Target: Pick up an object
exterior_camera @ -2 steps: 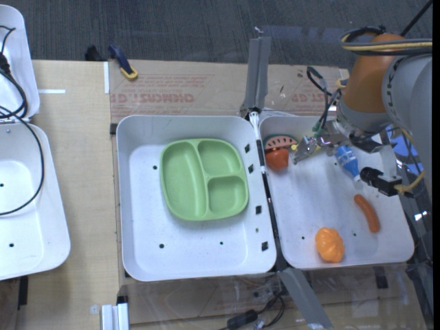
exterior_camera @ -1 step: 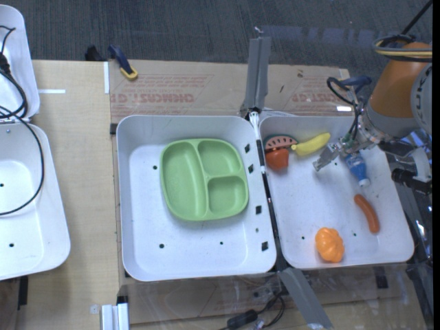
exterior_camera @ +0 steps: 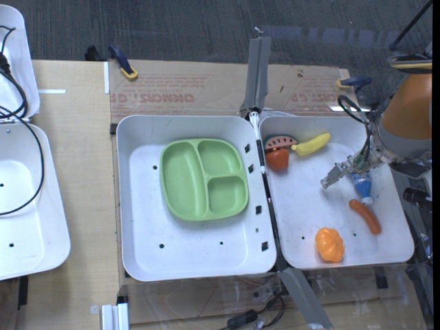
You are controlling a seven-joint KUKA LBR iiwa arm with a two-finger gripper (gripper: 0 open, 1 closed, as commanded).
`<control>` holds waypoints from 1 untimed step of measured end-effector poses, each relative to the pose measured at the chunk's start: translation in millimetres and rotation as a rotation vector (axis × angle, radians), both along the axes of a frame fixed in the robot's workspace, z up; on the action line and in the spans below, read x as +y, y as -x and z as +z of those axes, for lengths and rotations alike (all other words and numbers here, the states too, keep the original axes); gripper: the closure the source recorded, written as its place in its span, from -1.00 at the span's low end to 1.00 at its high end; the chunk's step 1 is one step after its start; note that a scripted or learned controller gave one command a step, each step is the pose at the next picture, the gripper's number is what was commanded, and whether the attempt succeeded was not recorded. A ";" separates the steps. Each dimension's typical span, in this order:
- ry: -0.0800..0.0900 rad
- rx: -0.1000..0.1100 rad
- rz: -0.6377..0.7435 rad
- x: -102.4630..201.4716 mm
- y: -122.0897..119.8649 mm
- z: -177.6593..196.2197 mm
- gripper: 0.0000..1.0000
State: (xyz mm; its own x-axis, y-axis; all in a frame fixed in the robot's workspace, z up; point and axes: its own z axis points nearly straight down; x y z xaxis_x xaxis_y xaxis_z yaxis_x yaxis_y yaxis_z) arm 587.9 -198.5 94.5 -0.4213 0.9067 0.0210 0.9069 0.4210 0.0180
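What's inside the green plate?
The green plate in the left bin has three compartments, and all three look bare. Whatever lies under the plate is covered, so that cannot be seen.

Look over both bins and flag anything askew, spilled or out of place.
Nothing looks spilled or broken. The green divided plate sits slightly rotated in the left bin. In the right bin, the banana, a tomato-like piece, the sausage and an orange piece lie scattered, apart from each other. The pincer is low over that bin.
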 end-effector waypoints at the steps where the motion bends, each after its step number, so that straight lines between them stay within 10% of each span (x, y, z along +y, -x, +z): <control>1: 0.004 -0.001 0.093 -2.4 40.4 -0.7 -1.00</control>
